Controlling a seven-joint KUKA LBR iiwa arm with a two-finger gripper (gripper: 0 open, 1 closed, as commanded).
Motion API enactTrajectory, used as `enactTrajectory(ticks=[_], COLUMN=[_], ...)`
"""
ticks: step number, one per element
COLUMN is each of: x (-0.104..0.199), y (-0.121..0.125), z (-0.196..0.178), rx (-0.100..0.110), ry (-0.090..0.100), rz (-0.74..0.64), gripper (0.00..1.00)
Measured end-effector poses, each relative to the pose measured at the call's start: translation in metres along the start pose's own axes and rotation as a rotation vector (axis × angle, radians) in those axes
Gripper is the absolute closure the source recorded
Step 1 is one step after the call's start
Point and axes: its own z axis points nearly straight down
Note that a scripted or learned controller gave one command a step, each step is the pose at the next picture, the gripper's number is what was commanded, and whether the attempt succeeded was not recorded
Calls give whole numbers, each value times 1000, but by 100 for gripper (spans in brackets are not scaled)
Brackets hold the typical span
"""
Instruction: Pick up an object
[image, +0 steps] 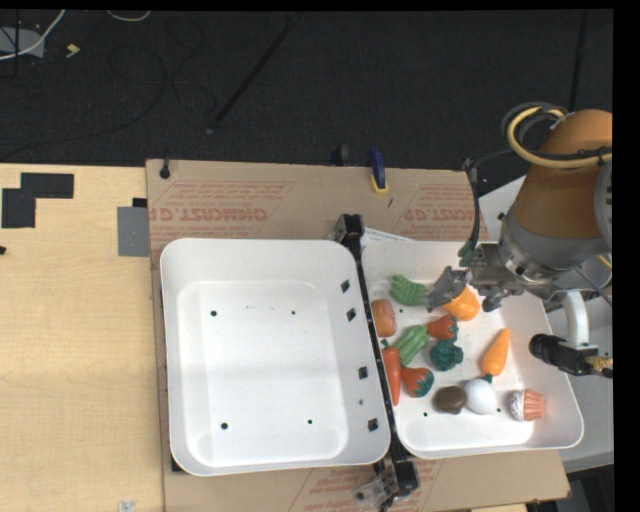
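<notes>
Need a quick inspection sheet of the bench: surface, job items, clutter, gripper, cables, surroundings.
Surface: two white bins side by side on a cardboard sheet; left bin holds no toys.
Job items: right bin holds small toy foods, among them an orange carrot, white egg, brown piece, green piece.
Clutter: blue clip at the cardboard's far edge.
Gripper: gripper over the right bin, beside an orange piece; finger state unclear.
Cables: yellow loop on the arm; dark cables on the floor.
Surroundings: wooden bench, dark floor.

A fixed camera high above the table (80, 330) looks down at a slant, taking in both white bins (200, 262) side by side, the arm (565, 190) entering from the right
</notes>
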Motion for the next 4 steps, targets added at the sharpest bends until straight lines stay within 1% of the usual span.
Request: enactTrajectory(ticks=[1, 2, 3, 4], x=[20, 18, 45, 71], y=[34, 34, 82, 81], z=[76, 62, 35, -84], rx=[4, 2, -7, -13], ry=[1, 0, -1, -1], rz=[-2, 4, -3, -4], gripper=[0, 100, 100, 100])
